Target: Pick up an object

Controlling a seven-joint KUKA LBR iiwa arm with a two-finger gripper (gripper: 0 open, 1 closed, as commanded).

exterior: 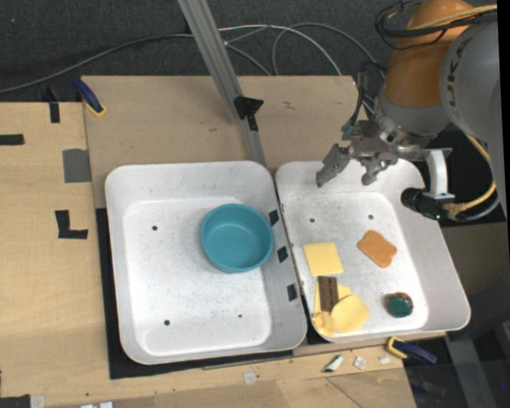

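The hand (352,170) was seen over the far edge of the right bin (428,258), its two fingers (328,171) spread apart with nothing between them. It was carried by the grey arm (473,59), which reached in from the right with its orange band above the wrist.

From that position several failures could be expected. The things in the right bin lay well apart from the hand, toward the near side, so a descent made straight down would be likely to close on the bare white floor. The orange piece (377,248), nearest to the hand, appeared flat and low; the fingers might be slid over it or it might be pushed aside rather than gripped. The yellow square (323,258) looked thinner still and would probably not be caught at its edges. Below it a brown bar (327,292) was laid against a yellow lump (346,313), close to the bin's left wall; two things might be taken at once there, or the fingers might be stopped by the wall. The small dark green thing (400,304) sat near the near right corner and could be rolled away if touched off-centre.

In the left bin (138,248) a blue bowl (235,236) was stood upright, round and open; it seemed too wide to be spanned, though its rim could be pinched. Both bins were set side by side on the bench (36,253).
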